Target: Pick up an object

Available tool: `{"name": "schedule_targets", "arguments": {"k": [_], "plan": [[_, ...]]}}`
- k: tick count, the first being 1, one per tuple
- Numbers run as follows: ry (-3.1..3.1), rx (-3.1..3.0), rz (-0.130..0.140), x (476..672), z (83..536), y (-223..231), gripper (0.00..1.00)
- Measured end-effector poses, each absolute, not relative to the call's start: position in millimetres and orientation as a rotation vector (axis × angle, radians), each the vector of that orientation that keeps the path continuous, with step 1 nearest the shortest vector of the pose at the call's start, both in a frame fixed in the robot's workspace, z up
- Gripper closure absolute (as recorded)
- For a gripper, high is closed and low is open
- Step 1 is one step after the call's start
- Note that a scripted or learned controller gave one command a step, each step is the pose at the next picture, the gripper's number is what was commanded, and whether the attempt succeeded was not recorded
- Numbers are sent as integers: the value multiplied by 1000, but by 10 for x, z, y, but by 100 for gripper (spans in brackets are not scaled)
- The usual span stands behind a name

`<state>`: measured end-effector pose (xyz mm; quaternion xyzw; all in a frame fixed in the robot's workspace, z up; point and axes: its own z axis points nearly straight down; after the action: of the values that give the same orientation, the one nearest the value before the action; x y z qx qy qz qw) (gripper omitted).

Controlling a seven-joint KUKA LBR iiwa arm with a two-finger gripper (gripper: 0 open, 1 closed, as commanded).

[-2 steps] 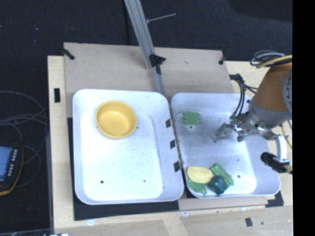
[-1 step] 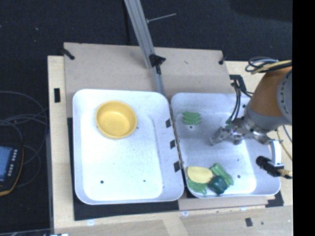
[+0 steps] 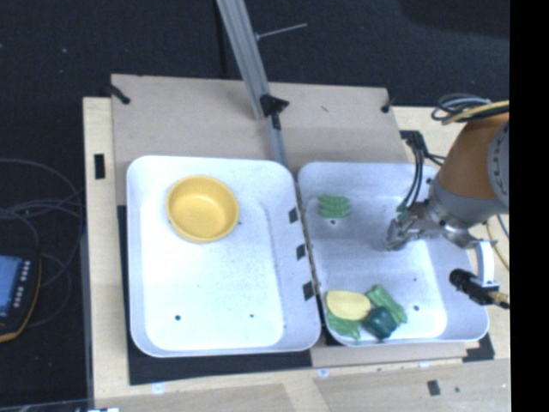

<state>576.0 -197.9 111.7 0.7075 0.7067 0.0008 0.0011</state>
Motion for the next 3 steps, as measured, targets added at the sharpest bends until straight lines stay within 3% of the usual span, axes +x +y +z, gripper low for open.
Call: {"name": "schedule_targets", "arguments": {"k": [3], "plan": [[2218, 2218, 5, 5714, 2711, -1977, 100]]}}
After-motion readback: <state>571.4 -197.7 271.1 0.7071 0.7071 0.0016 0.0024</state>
